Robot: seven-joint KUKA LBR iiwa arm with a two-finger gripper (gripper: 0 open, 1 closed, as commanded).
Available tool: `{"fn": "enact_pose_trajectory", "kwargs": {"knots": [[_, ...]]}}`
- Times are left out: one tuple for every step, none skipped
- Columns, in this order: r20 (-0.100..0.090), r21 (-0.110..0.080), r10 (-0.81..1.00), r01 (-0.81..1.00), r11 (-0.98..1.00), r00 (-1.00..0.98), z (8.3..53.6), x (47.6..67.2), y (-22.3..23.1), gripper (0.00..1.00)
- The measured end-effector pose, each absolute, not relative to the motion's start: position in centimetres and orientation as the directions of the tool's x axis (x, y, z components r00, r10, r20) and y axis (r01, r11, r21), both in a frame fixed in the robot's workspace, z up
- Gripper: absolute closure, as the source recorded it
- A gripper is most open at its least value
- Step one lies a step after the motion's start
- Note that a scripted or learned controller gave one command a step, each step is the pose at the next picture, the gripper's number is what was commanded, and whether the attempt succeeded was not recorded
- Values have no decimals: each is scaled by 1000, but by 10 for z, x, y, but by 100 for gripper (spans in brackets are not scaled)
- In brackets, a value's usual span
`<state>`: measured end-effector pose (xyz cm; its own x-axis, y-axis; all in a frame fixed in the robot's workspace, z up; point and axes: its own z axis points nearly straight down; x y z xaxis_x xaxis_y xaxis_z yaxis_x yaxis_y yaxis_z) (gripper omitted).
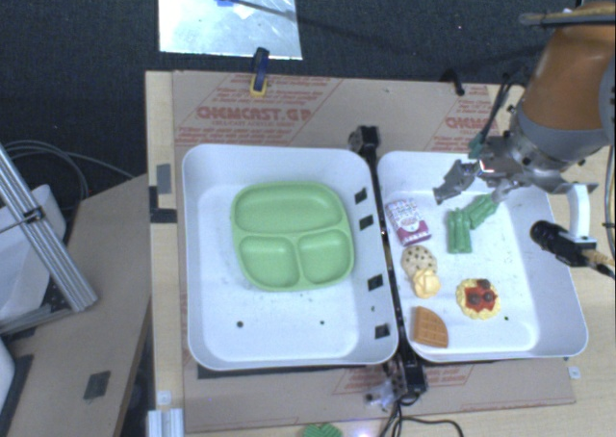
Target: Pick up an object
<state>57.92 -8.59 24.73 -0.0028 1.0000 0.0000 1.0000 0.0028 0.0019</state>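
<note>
My hand (pixel 469 185) hangs over the right bin (pixel 549 315), fingers spread and holding nothing, just above the green beans (pixel 462 229); a green tray (pixel 290 236) fills the left bin (pixel 207 262).

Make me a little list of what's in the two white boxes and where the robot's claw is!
left bin: holds a green divided plate
right bin: holds the toy food
toy food: green beans, pink packet, cookie, yellow piece, small pizza, waffle
gripper: above the far part of the right bin, near the green beans
holding something: nothing seen between its fingers
arm: comes in from the right
</note>
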Motion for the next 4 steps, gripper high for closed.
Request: {"fn": "enact_pose_trajectory", "kwargs": {"knots": [[-2, 6, 1000, 1000, -1, 1, 223, 604, -168, 0], [-1, 1, 1000, 1000, 0, 0, 85, 629, -200, 0], [-2, 6, 1000, 1000, 1, -1, 102, 630, -199, 100], [-1, 5, 1000, 1000, 0, 0, 191, 628, -207, 100]]}}
